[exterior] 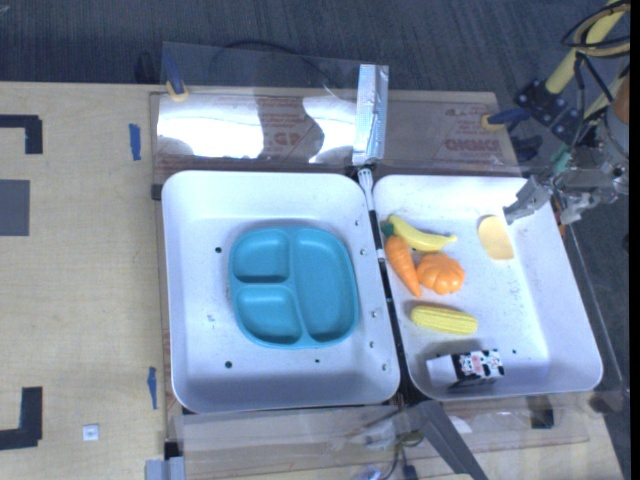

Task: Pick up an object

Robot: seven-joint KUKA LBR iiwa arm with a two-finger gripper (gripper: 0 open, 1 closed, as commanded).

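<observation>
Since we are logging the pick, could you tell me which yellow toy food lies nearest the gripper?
The pale yellow rounded slice, alone by the gripper; banana and corn lie farther left.

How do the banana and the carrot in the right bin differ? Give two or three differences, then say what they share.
The banana is yellow; the carrot is orange. The banana is curved, lying mostly across the bin; the carrot is straight and tapered, running slantwise toward the near side. The banana lies farther from the camera than the carrot. Both are toy foods in the right bin, near its left wall.

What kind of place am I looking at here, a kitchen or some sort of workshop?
Most likely a robotics lab test bench, not a kitchen: two white bins sit on a plywood bench, the food is toys like a banana and a corn cob, and a gripper reaches in.
</observation>
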